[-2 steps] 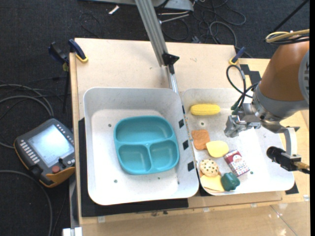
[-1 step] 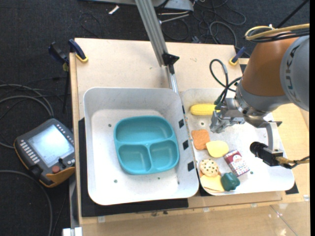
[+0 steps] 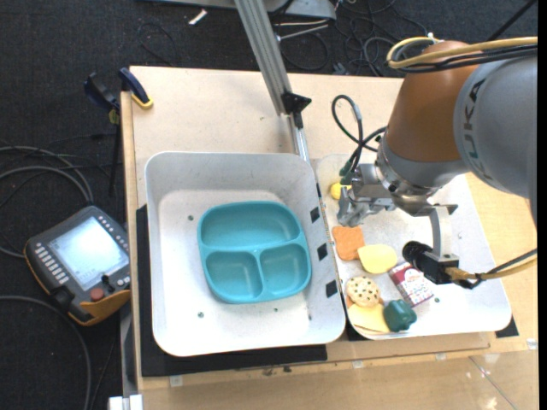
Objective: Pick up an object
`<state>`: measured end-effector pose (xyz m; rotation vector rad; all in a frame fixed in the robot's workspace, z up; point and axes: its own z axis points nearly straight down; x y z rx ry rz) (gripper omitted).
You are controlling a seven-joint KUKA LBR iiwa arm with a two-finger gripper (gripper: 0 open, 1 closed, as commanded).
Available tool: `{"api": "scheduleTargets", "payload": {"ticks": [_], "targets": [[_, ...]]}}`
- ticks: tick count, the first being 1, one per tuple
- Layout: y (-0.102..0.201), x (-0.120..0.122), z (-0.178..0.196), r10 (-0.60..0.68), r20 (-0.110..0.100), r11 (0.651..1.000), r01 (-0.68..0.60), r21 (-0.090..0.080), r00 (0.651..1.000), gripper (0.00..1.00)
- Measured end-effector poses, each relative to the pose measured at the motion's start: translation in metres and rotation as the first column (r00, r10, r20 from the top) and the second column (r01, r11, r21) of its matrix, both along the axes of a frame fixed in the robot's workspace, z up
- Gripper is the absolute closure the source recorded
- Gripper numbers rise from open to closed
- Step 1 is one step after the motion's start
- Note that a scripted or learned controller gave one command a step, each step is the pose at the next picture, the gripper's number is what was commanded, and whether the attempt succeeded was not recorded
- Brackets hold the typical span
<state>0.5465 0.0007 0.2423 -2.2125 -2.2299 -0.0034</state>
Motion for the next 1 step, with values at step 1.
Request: {"api": "scheduleTargets", "payload": {"ticks": [1], "targets": [[0.0633, 0.0092, -0.0067, 0.001, -0.001, 1.0, -0.001, 0.0, 1.0, 1.0]]}}
